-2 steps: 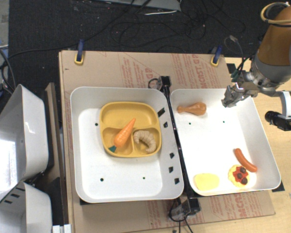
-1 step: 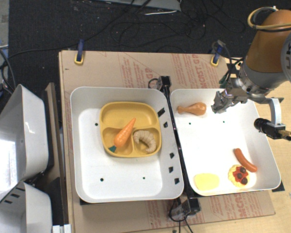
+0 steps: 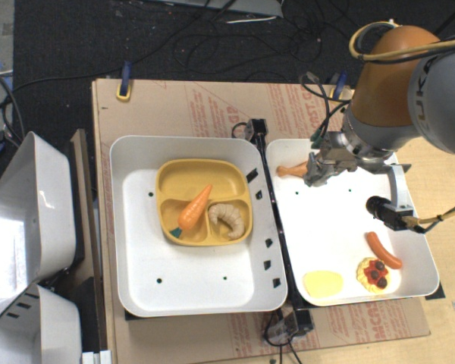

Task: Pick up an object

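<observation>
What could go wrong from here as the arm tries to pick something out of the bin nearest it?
1. The hand hangs beside the small orange piece, off its middle, so a grab may shove it aside instead of catching it.
2. That piece lies close to the right bin wall, where it could wedge.
3. The yellow disc lies flat, likely hard to grip.

Plate (image 3: 167, 177) in left bin (image 3: 189, 279), carrot (image 3: 195, 207) and shrimp (image 3: 229, 220) on it; sausage (image 3: 383, 250) in right bin (image 3: 326, 233).

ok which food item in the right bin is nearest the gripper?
The orange piece in the bin's far left corner, beside the gripper; sausage, yellow disc and tart lie at the near end.
</observation>
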